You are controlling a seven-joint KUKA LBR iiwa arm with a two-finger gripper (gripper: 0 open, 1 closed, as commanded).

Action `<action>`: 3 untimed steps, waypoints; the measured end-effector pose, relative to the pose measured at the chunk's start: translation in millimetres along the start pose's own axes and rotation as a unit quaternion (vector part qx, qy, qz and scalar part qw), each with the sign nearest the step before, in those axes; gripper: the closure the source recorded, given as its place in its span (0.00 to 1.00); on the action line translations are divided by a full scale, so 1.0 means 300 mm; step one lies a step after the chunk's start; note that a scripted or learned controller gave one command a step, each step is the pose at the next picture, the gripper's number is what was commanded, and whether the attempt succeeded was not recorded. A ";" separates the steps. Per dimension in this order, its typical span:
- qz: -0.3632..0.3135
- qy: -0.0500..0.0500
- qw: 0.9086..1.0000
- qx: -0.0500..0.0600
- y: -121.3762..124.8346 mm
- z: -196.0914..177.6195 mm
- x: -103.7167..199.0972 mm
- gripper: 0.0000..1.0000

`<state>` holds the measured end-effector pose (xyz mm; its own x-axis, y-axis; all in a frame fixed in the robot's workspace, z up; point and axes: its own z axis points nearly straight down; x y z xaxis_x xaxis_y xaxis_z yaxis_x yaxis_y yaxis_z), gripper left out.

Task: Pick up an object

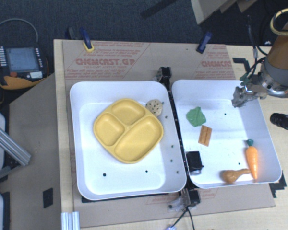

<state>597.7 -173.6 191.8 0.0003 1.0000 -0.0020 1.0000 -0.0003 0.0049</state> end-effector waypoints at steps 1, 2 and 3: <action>-0.001 0.000 1.000 -0.001 -0.009 -0.147 0.003 1.00; -0.002 0.002 1.000 0.004 -0.062 -0.109 0.176 1.00; -0.002 0.002 1.000 0.004 -0.097 -0.085 0.356 1.00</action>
<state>568.3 -66.6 216.9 -0.0039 1.0000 0.0017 1.0000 0.0039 -0.0030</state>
